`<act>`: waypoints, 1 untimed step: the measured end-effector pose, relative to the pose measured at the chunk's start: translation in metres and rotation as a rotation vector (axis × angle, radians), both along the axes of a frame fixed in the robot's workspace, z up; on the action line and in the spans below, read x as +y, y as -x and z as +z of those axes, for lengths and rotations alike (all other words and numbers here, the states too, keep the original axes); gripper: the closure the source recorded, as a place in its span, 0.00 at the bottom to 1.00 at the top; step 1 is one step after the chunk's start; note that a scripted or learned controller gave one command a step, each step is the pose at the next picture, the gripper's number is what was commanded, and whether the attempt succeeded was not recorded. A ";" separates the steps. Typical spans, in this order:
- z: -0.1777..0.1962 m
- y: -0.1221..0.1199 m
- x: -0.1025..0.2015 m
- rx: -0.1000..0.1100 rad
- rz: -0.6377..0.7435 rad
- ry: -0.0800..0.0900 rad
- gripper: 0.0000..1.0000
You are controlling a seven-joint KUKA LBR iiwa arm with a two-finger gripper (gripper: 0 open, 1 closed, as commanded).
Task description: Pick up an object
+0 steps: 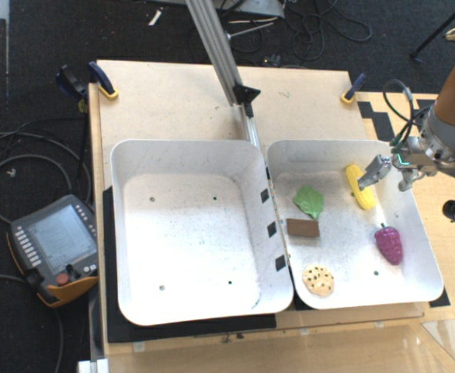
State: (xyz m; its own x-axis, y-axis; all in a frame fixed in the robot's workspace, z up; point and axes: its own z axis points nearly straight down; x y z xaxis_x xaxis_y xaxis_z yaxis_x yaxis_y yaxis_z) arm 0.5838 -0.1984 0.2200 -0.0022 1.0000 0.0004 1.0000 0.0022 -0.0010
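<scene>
In the camera view, the end effector (391, 172) hangs with fingers spread and nothing between them over the right white bin (429, 274), just beside the yellow banana-shaped toy (359, 186). To grasp it well, centre both fingers astride the toy's narrow width before descending, well apart from the purple grape-cluster toy (389, 244).

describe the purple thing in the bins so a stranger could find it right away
Look in the right-hand white bin, near its right wall. The purple grape bunch lies there, below the yellow banana. It is the one purple, knobbly item.
</scene>
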 end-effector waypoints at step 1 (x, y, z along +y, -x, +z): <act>-0.047 -0.003 0.007 0.004 0.001 -0.001 0.00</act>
